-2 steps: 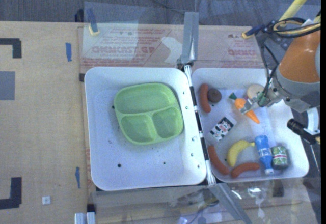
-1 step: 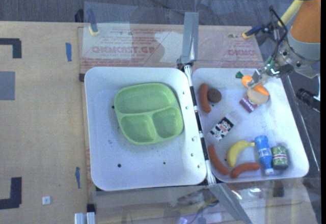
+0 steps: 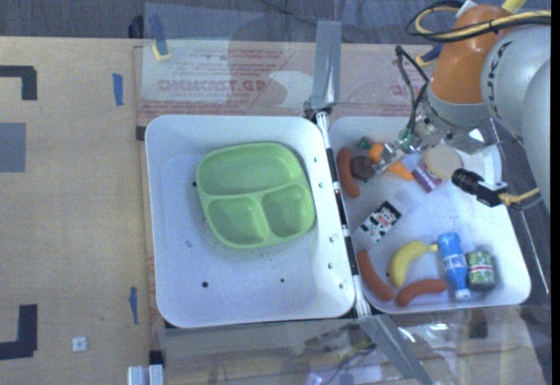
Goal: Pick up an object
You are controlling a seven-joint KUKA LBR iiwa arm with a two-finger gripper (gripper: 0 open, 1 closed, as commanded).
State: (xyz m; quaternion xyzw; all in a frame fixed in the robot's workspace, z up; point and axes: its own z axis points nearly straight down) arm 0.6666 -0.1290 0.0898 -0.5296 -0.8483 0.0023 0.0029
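Evidently, the end effector (image 3: pixel 408 143) is lowered over the cluster of small items (image 3: pixel 376 157) crowded at the right bin's (image 3: pixel 499 239) far edge, presumably for a pick, though nothing can be told of its grasp.

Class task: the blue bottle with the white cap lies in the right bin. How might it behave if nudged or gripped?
The blue plastic bottle with the white cap lies on its side, so its round body would probably roll when nudged. Its smooth surface may slip in the jaws. It looks small and likely light.
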